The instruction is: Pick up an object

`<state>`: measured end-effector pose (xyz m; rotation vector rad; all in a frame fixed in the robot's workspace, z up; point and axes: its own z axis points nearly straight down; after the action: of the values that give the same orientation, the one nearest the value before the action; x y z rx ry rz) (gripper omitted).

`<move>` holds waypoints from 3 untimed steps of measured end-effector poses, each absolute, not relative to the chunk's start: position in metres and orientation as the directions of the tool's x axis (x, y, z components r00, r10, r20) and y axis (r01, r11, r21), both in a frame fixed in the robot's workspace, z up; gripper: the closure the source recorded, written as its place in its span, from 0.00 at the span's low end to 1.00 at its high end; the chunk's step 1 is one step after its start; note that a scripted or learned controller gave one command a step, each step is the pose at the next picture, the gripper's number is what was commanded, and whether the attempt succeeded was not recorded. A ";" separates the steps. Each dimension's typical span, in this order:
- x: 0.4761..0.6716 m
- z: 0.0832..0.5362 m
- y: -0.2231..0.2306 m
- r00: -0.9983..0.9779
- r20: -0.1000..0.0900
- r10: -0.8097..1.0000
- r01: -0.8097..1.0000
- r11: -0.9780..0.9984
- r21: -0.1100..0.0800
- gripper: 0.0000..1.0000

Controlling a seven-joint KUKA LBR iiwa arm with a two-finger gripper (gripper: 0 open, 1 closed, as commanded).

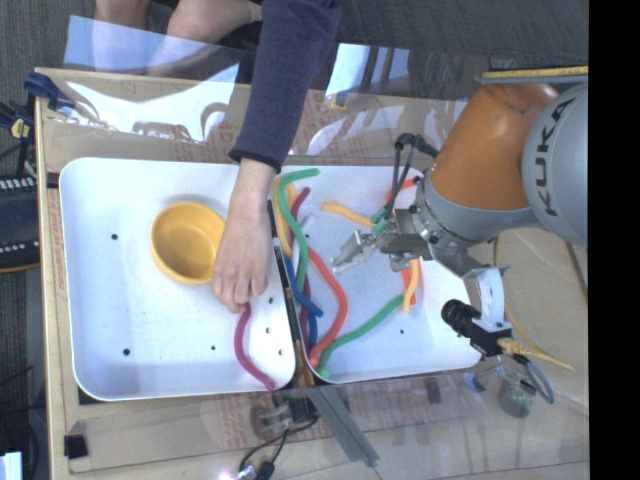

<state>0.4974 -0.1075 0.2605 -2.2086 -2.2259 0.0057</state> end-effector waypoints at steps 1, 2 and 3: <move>0.493 0.140 -0.132 -0.012 0.001 1.000 1.000 0.012 -0.006 0.00; 0.580 0.091 -0.149 0.046 -0.001 0.999 0.999 -0.046 -0.005 0.00; 0.524 0.097 -0.133 -0.064 -0.013 0.998 0.998 0.064 0.017 0.00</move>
<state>0.5237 -0.1326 0.0971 -2.1642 -2.3065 -0.0059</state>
